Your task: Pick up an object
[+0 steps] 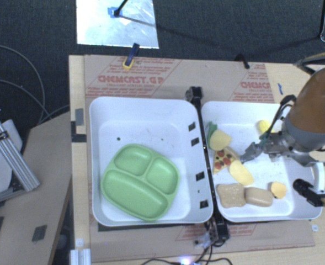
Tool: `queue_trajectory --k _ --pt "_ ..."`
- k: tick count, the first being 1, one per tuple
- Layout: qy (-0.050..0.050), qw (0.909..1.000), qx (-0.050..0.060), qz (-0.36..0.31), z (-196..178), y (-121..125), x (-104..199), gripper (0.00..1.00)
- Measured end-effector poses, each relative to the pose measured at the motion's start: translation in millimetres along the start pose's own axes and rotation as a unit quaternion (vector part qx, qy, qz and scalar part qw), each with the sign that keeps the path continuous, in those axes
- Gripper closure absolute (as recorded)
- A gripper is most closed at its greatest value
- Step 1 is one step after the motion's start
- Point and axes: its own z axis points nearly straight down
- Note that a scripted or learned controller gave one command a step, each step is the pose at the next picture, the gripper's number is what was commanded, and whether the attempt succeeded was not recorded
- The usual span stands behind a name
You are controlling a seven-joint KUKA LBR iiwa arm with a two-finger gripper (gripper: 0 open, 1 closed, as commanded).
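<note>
Over the right bin [303, 214] my arm [316, 112] reaches in from the right, its orange band above the wrist, and my pincer [250, 152] hangs low near the bin's middle. How wide it is set I cannot tell; the tip is small and dark against the white floor, and nothing reads as caught in it.

The toy food sits in a loose cluster on this bin's left half. A pear [219, 139] lies near the divider, a pizza slice [223, 160] just below it, and a yellow piece [241, 172] rests beside the slice, touching or nearly so. Along the front wall are a toast slice [230, 195], a tan loaf [259, 196] against it, and a small yellow round [278, 190] just beside that. 1 more yellow bit [264, 126] sits near the back, partly behind my wrist.

The left bin [104, 115] holds a green tray [140, 181] with 3 compartments, lying flat with nothing in them.

Any 1 object will do, so I judge the yellow piece under my tip the likeliest target: it is nearest, and it lies clear of the walls. Its neighbour the pizza slice is the risk, since it crowds 1 side and a finger could land on it and shove both away. I would come down straddling the yellow piece's short width.
</note>
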Motion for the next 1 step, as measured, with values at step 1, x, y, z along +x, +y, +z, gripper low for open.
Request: queue_trajectory --k 1 --pt "0.002 1.0000 0.003 0.004 67.2 -43.2 2.6 0.00"
